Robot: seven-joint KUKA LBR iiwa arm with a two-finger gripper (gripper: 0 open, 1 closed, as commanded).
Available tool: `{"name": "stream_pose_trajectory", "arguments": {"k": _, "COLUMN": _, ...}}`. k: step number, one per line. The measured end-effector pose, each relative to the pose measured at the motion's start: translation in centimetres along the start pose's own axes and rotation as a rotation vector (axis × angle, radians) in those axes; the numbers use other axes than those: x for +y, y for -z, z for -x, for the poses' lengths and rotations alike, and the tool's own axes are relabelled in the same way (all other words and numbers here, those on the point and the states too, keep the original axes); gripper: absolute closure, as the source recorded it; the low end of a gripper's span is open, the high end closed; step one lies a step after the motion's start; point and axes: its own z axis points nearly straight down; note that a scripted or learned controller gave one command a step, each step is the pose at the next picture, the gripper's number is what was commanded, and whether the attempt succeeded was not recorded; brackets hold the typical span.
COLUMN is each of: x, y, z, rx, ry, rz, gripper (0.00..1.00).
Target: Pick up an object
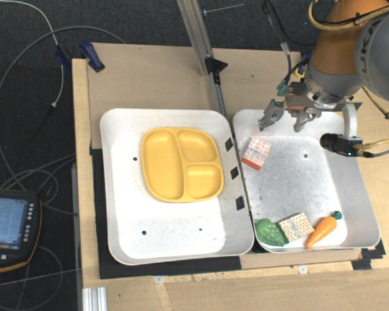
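Note:
My gripper (286, 120) hangs over the far edge of the right bin (350, 193), its two fingers spread open with nothing between them. A small red and white box (257, 153) lies just below and left of it, near the bin's left wall. At the bin's near edge lie a green object (270, 232), a patterned cracker-like block (295, 227) and an orange carrot (322, 230), side by side.
The left bin (120, 173) holds a yellow divided plate (182, 163). A metal pole (198, 28) rises behind the bins. Black clips (234, 172) sit on the wall between the bins. A tablet (8, 225) rests off the bench at left.

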Motion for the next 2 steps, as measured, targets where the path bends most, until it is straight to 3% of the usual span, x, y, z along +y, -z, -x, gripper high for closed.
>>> {"name": "stream_pose_trajectory", "arguments": {"k": 1, "x": 0.0, "y": 0.0, "z": 0.0, "rx": 0.0, "ry": 0.0, "rz": 0.0, "gripper": 0.0}}
{"name": "stream_pose_trajectory", "arguments": {"k": 2, "x": 0.2, "y": -6.3, "z": -0.3, "rx": 0.0, "ry": 0.0, "rz": -0.006, "gripper": 0.0}}
